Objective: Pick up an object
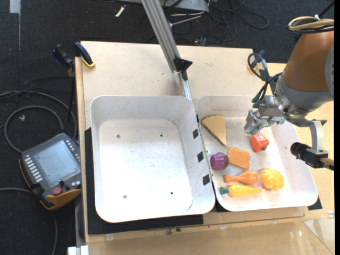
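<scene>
Presently listed, right bin [303, 193]: one small red object [259, 142], lying near the bin's middle toward its far side, directly beneath the gripper [257, 125]. Gripper: hangs low over the red object, just above or touching its upper edge; contact cannot be confirmed. Whether it is spread or closed cannot be told from this slant, and nothing is seen to be held.

Neighbouring items, same bin: tan wedge [215, 128] to the left by the dividing wall; orange block [239, 157] just below and left of the red object; purple piece [218, 161] beside that block; orange drumstick-shaped piece [242, 178]; yellow lumpy piece [272, 179]; long yellow-orange piece with a green tip [243, 191] nearest the front rim.

Left bin [106, 113]: white, shallow, alongside.

Off the bench: handheld control pendant [51, 169] on the dark floor at left.

Status, as a judgement: approach appears done; the grasp and the lift remain, with the red object resting on the bin floor.
</scene>
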Motion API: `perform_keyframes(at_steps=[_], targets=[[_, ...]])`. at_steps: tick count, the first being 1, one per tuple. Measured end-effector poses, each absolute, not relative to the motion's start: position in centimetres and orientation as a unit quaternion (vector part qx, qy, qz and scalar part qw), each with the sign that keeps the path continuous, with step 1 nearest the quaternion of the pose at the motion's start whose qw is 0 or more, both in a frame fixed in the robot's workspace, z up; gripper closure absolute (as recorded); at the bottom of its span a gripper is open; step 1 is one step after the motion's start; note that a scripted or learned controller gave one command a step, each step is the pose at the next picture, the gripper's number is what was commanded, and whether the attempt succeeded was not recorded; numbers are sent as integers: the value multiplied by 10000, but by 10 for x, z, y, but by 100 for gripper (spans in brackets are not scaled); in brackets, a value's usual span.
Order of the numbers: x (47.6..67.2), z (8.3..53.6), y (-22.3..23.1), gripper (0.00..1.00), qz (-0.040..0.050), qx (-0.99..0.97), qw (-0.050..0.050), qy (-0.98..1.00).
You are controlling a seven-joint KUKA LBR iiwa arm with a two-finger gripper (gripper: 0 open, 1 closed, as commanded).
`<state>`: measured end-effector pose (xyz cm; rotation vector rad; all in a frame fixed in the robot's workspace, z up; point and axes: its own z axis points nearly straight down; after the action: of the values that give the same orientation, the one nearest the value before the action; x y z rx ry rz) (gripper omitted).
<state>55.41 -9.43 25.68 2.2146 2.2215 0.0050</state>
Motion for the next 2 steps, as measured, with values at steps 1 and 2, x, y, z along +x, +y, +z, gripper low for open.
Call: perform_keyframes(at_steps=[1, 2], targets=[[563, 260, -43, 100, 10, 7041, 2, 7101], [582, 243, 6, 100, 4, 7044, 2, 7098]])
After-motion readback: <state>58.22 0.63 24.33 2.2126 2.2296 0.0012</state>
